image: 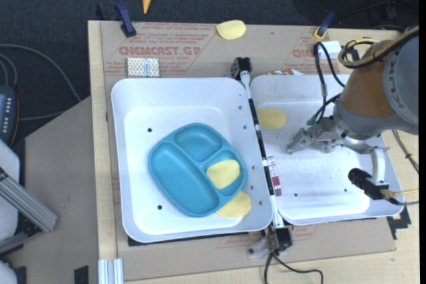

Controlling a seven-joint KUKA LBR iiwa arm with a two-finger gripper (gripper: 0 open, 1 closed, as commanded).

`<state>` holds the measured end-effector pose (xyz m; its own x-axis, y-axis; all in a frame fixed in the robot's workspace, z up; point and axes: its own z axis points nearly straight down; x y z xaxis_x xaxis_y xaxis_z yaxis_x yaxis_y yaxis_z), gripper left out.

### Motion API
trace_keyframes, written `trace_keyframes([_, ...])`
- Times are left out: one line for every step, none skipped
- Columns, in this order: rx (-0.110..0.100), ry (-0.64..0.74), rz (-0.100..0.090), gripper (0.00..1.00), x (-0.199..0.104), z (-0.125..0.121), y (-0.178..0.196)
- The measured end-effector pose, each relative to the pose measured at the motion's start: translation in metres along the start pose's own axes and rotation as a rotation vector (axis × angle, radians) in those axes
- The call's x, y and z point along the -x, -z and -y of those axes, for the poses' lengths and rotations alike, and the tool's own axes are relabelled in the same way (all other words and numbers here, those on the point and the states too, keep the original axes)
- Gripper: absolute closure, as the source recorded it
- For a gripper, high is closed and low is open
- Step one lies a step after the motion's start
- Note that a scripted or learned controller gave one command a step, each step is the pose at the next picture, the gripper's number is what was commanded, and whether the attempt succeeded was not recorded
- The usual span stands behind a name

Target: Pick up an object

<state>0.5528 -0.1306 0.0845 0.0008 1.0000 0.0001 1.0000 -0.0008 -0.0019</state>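
Observation:
My gripper (301, 140) hangs low over the right bin (319, 209), near its middle, with the arm reaching in from the right. A flat yellow piece (271, 118) lies in that bin's left part, just up and left of the gripper and apart from it. In the left bin (133, 110) lies a blue divided plate (186, 166) with a yellow piece (223, 172) in its small compartment. A second yellow piece (235, 205) rests on the bin floor against the plate's lower right edge.
A yellow object (231, 29) sits on the bench behind the bins, and a small patterned packet (143, 66) lies at the back left. Blue clamps (124, 18) grip the bench's far edge. A ridge (259, 149) divides the two bins.

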Motion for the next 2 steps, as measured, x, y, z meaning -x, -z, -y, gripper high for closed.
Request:
trace_keyframes([0.004,0.000,0.002,0.00,0.088,0.023,0.030])
trace_keyframes([0.002,0.003,-0.001,0.00,0.006,0.045,0.088])
